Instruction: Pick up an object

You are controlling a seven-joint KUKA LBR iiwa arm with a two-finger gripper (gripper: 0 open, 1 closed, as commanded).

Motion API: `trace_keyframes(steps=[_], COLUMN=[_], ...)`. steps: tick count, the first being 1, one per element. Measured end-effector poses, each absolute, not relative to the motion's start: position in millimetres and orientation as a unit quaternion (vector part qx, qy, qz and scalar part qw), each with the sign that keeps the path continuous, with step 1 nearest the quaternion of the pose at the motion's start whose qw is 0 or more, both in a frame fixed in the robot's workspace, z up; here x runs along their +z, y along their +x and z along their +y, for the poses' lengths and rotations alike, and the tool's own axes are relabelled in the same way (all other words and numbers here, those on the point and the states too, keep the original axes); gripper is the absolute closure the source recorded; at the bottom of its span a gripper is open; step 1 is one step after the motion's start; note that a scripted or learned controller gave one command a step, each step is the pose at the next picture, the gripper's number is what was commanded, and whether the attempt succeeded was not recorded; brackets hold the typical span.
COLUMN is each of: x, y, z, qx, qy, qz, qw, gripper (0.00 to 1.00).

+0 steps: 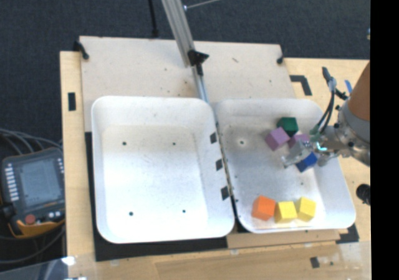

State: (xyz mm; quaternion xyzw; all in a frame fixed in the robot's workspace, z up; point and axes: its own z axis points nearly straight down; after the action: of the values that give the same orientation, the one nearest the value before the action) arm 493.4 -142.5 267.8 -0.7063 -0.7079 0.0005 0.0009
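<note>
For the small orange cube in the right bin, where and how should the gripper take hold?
Take the small orange cube from above, fingers on its far and near faces. Its right face seems to touch a yellow cube, so that side offers no gap; the shallow white bin's wall lies close in front.

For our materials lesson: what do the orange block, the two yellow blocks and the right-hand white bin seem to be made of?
Orange block: probably foam or painted wood; matte, even colour, no glare.
Yellow blocks: likely the same; flat, dull faces.
Right-hand white bin: probably moulded plastic; smooth, rounded corners, scuffed and speckled surface.
</note>
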Motion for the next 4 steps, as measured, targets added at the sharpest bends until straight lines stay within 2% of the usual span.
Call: trace_keyframes(steps=[1, 3, 4], x=[270, 149, 99], y=[494.1, 484.6, 485.4], z=[-143, -141, -142], qx=[-0.0009, 0.0019, 0.0000], qy=[-0.707, -0.708, -0.708], qz=[-0.707, -0.707, -0.706], qw=[-0.001, 0.002, -0.002], gripper=[0.00, 0.00, 0.00])
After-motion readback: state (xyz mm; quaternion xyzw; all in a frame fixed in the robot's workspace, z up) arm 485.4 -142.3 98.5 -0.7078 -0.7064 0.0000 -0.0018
